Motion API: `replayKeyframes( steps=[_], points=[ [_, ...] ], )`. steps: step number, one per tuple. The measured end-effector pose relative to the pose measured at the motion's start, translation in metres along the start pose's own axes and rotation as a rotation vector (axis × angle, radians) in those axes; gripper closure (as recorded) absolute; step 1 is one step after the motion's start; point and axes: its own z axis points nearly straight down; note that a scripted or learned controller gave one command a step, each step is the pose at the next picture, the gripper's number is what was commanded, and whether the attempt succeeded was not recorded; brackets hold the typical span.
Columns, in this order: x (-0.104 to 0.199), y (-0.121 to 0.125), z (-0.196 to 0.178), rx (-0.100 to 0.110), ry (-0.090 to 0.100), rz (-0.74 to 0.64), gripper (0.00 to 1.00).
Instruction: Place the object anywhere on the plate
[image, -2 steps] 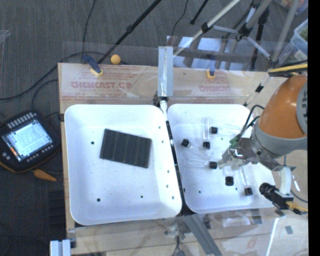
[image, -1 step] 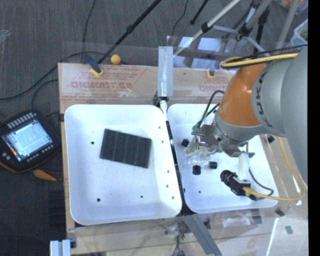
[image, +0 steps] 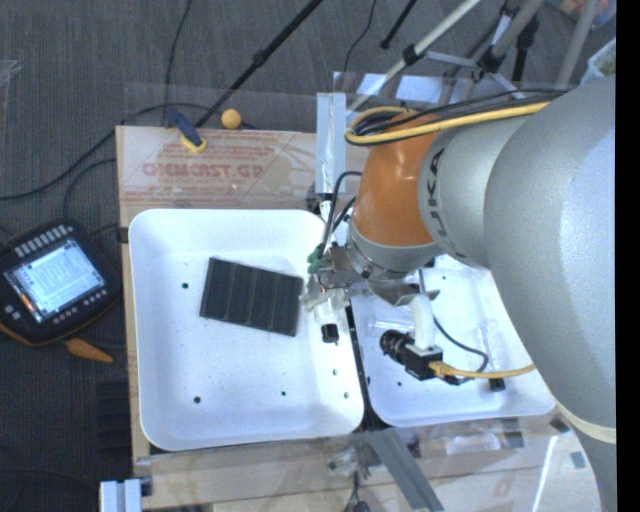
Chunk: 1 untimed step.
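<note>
A dark ridged rectangular plate (image: 252, 297) lies flat in the left white bin (image: 160, 360), slightly above the bin's middle. My gripper (image: 322, 308) hangs just off the plate's right end, over the left bin's right wall where the two bins meet. A small green bit (image: 313, 262) shows at the gripper's upper side; I cannot tell whether it is a separate object or part of the tool. The orange wrist band (image: 400, 200) and the grey arm hide most of the right bin (image: 470, 400).
A black and yellow cable plug (image: 415, 358) hangs from the arm over the right bin. Behind the bins lies a brown board (image: 220, 170) with a yellow ball (image: 231, 118). A teach pendant (image: 55, 280) rests on the floor at the left.
</note>
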Motion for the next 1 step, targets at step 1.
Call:
replayKeyframes(
  steps=[1],
  points=[
    [0.0578,0.0231,-0.0388,-0.003,-0.001,-0.466,1.00]
  ],
)
